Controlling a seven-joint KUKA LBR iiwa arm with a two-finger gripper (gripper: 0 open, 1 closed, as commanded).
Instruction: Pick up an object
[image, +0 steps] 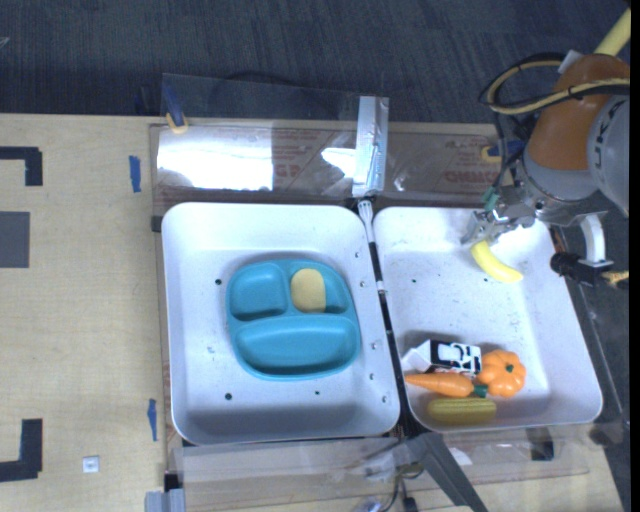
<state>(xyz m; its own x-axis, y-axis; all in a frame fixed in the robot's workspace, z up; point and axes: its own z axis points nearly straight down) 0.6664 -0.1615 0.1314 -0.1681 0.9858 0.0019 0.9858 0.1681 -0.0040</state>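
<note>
The gripper (487, 226) sits at the upper right of the right bin (440, 300), below the grey arm (590, 150) and its orange band. Its metal tip is directly at the upper left end of the banana (496, 263), at or touching it; whether the two are in actual contact cannot be told. The banana is not visibly between the fingers, and their state (spread or pressed together) cannot be told from this slant. The banana lies flat on the bin floor near the back right corner, with its long axis running diagonally from upper left, under the gripper, to lower right, where its free end points toward the bin's right wall. Well apart from it, along the front of the same bin, lies a tight group: a black-and-white item (455, 354), an orange pumpkin-shaped toy (504, 373) just to its right, a carrot (438, 383) lying roughly left to right, and a yellow-green corn cob (460, 408) lying left to right nearest the front wall. The left bin (200, 400) bears a blue divided tray (290, 345), and a yellow oval item (309, 289) rests in the tray's upper right compartment.
</note>
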